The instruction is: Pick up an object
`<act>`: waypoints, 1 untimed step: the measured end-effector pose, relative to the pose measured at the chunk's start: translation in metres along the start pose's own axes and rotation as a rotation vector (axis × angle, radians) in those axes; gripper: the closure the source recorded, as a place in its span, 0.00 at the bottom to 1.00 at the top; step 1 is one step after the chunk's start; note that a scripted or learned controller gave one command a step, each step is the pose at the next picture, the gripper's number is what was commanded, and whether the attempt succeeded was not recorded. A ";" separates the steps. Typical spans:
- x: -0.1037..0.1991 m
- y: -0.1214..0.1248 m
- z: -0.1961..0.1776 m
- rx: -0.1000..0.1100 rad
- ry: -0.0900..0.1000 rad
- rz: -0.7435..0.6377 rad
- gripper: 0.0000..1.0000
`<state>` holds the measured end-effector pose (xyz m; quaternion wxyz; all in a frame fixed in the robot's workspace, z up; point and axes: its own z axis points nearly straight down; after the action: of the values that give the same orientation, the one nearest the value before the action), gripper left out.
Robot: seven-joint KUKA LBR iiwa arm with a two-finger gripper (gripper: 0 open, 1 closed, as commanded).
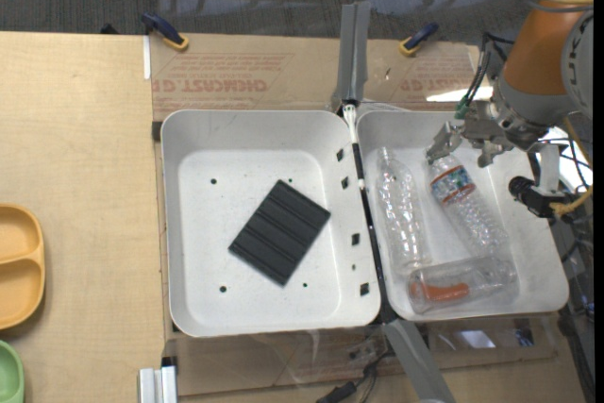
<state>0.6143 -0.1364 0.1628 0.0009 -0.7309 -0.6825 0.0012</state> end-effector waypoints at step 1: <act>-0.018 0.005 0.072 0.001 -0.001 0.039 0.00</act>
<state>0.6177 -0.1544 0.0910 0.0010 -0.7440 -0.6682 0.0016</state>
